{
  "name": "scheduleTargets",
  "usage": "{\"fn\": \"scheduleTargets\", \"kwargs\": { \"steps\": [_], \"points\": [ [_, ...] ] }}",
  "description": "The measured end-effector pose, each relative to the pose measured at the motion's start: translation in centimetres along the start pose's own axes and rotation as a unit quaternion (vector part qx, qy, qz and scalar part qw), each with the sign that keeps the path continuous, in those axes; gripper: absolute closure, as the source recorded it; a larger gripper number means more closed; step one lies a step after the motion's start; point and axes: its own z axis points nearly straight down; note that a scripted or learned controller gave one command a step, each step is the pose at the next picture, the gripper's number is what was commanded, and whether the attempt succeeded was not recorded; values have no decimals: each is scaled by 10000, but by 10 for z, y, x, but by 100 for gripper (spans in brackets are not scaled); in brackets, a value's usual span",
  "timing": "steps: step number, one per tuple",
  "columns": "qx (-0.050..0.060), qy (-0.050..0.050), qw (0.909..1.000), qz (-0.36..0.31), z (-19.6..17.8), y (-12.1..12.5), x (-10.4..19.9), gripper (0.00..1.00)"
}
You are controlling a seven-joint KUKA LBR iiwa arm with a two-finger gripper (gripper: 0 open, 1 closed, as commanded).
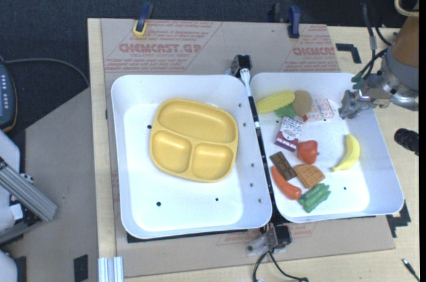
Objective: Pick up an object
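My gripper hangs over the right bin, near its far right side, with nothing seen between its fingers. In that bin lie a banana, a corn cob, a brown round item, a small white packet, a red-and-white box, a red tomato, a brown chocolate bar, a waffle, an orange carrot and a green bean pod. The banana lies below the gripper, apart from it.
The left bin holds a yellow divided plate. A black-and-white divider runs between the two bins. Clamps sit at the board's far edge. Cables trail behind the arm at the right.
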Motion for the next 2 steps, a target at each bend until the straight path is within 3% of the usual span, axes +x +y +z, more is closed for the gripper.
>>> {"fn": "scheduleTargets", "kwargs": {
  "steps": [1, 2],
  "points": [
    [12, 7, 10000, -3, -20, 1, 0, 100],
    [44, 33, 10000, -29, -31, -9, 51, 100]
  ]
}}
